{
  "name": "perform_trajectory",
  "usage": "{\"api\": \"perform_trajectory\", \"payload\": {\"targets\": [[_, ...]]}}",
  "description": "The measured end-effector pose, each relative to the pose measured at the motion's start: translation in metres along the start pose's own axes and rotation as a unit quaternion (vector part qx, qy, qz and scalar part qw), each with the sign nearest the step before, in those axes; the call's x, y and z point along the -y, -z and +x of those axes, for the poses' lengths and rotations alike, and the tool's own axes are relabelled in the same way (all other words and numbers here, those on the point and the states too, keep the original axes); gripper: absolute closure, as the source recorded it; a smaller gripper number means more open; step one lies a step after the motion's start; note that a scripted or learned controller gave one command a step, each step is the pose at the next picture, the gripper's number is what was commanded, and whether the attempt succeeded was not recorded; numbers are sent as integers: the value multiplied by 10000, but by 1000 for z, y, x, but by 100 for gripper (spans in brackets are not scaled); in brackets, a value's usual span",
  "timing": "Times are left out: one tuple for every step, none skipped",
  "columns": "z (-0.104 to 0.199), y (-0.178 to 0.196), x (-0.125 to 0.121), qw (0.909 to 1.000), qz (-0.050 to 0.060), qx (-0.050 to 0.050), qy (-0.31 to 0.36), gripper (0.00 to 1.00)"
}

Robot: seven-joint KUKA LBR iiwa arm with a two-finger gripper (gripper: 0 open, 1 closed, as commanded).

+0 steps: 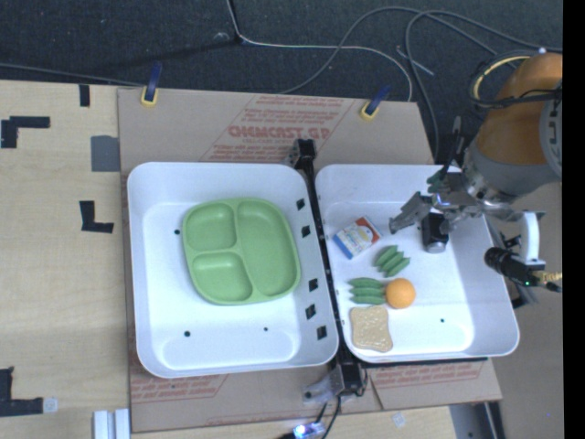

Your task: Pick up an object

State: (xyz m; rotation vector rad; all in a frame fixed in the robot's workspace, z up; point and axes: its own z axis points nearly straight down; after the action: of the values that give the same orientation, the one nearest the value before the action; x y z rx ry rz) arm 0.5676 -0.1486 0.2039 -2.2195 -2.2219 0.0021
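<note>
The right bin [484, 332] holds a small white, orange and blue packet [356, 238], two green pea pods [391, 261] [366, 290], an orange ball [399, 294] and a slice of toast [371, 328]. My gripper [422, 226] hangs over the upper right part of that bin, to the right of the packet. Its two dark fingers are spread apart, one pointing left and one pointing down, with nothing between them. The orange-banded arm [516, 108] comes in from the upper right.
The left bin [151, 273] carries a green divided plate [241, 250]. A black divider with clips [313, 245] separates the two bins. Cables [366, 35] run across the dark floor behind the bench.
</note>
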Motion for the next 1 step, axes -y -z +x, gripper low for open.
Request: {"api": "perform_trajectory", "payload": {"targets": [[3,-65,2,10000,33,-5,0,0]]}}
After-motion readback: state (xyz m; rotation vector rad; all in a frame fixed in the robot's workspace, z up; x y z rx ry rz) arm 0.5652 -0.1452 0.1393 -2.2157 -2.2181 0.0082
